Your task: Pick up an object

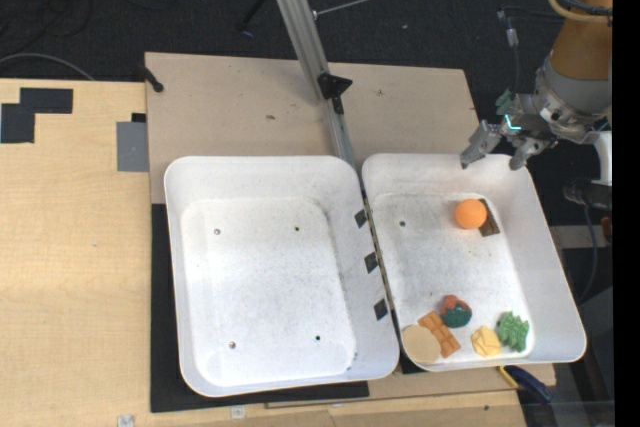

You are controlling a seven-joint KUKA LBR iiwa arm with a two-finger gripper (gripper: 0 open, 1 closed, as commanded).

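Two-finger grey gripper [497, 150] hangs over the far rim of the right-hand shallow white bin [556, 287], fingers spread, nothing between them. Round orange ball [470, 214] lies in that bin, near the gripper, at its 7 o'clock.

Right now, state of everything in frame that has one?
Tool: open, fingers spread, holding nothing, above the right bin's far rim.
Orange ball: loose in the right bin, against a small dark block.
Green toy, yellow piece, tan disc, orange piece, dark green and red piece: clustered at its near end, ungrasped.
Left bin: level on the bench.
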